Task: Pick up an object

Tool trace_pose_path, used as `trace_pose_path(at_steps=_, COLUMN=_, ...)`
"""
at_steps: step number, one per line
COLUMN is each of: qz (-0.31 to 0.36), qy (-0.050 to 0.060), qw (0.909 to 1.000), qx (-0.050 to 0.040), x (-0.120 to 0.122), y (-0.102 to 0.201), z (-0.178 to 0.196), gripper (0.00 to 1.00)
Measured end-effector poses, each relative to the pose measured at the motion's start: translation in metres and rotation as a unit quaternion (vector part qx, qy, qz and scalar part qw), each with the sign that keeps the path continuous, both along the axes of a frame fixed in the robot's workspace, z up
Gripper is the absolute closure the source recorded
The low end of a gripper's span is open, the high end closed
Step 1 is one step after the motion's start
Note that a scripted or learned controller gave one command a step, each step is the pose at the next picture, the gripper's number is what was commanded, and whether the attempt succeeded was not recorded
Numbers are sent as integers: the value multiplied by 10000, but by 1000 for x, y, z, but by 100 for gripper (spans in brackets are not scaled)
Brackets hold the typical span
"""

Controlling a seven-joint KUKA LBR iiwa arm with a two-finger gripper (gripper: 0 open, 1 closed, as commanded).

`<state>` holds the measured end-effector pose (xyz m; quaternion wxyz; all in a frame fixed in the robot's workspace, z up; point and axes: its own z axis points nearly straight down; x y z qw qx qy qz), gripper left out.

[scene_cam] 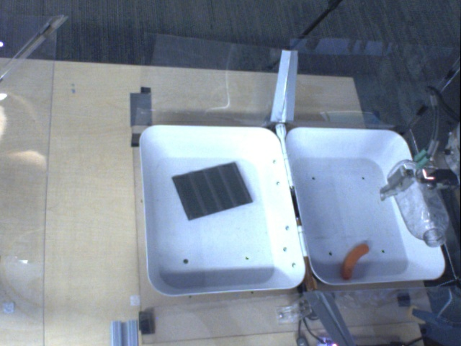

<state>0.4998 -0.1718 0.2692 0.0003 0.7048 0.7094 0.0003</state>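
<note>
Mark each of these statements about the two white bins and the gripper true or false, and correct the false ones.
1. The dark grey ribbed rectangular mat lies in the left white bin. True.
2. The small orange curved sausage-shaped object lies in the left bin. False: it lies in the right white bin, near its front edge.
3. The gripper is at the right side of the right bin. True.
4. The clear crumpled plastic bottle lies on the dark mat. False: it sits at the right bin's right edge, just below the gripper.
5. The orange object touches the mat. False: they are in separate bins.
</note>
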Motion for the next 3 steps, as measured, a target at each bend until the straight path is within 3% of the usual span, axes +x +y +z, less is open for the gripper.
trace_pose_path(at_steps=1, qz=-104, qy=-11, qw=9999, qx=-4, x=30, y=-33, z=1, gripper=0)
trace_pose_path(at_steps=2, qz=-209, qy=7, qw=9998, qx=5, x=-7, y=10, z=-111, gripper=0)
trace_pose_path(at_steps=3, qz=274, qy=-24, qw=9996, qx=-3, x=-10, y=18, z=-173, gripper=0)
